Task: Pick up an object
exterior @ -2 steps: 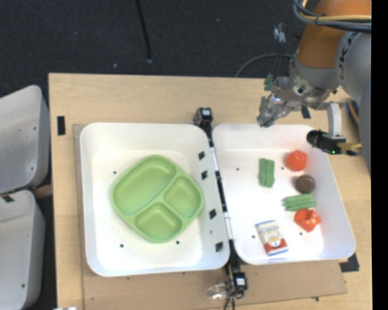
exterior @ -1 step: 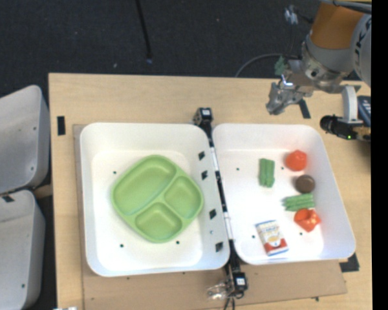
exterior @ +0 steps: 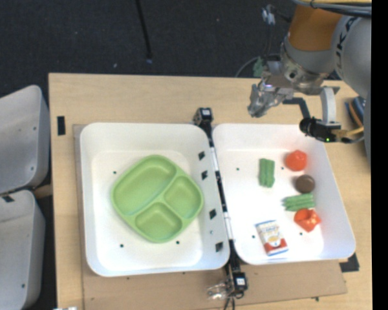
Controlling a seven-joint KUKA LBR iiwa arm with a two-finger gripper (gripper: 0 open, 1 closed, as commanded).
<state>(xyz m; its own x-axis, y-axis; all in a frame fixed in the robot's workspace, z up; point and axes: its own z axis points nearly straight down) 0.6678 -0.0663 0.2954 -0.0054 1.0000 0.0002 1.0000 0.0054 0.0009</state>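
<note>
Nearest the lens: small carton [exterior: 271, 237], white with red and blue print, lying flat at the front of the right bin [exterior: 336, 237]. Farthest item from the fingers. Looks light and stiff; flat face up, so a two-finger pinch would have to go across the short edges.

Gripper [exterior: 264, 101] hangs above the bench just behind the right bin's back rim, nothing between its fingers. Too blurred to say how wide they stand, can't tell.

Closest candidate: green bar [exterior: 266, 172], directly toward the camera from the fingers, lying free on the bin floor. Probably light rigid plastic, narrow, straight sides. Best pick in my view: close across its width at mid-length.

To the arm's side of the bar:
- red rounded piece [exterior: 296, 160], likely smooth, may squirt out of a pinch
- dark brown round piece [exterior: 304, 184], same concern
- green pod-like piece [exterior: 299, 202] touching a red-orange piece [exterior: 307, 219], crowded, risk of nudging both

Left bin [exterior: 94, 173] holds a green divided plate [exterior: 156, 197], well away from the fingers; wide and shallow, poor grasp target.
</note>
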